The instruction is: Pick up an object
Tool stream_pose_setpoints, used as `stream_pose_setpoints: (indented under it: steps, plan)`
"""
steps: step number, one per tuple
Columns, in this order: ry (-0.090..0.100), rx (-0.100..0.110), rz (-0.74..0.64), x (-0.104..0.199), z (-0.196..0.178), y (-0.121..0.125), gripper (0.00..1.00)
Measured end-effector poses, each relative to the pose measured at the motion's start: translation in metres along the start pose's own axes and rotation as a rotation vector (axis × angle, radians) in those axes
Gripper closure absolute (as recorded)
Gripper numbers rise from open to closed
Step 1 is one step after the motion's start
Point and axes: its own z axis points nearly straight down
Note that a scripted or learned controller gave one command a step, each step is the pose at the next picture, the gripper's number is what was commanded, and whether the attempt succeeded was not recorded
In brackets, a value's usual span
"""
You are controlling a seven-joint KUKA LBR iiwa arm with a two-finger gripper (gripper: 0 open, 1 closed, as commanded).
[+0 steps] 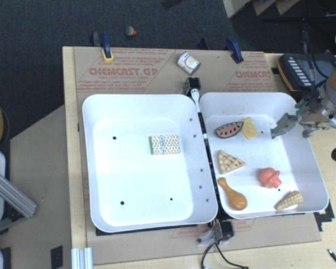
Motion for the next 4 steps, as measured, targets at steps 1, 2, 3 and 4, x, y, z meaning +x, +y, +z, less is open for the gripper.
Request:
stream_pose_setpoints:
  steps: [1, 2, 3, 4]
  plan:
    - [0.003, -0.01, -0.012, 0.102, -0.082, 0.007, 0.0]
    - [0.0, -0.018, -0.007, 0.145, -0.21, 0.021, 0.0]
    - [-0.002, -0.005, -0.002, 0.142, -0.213, 0.019, 1.0]
    - [-0.001, -0.01, -0.001, 0.136, -0.279, 0.033, 1.0]
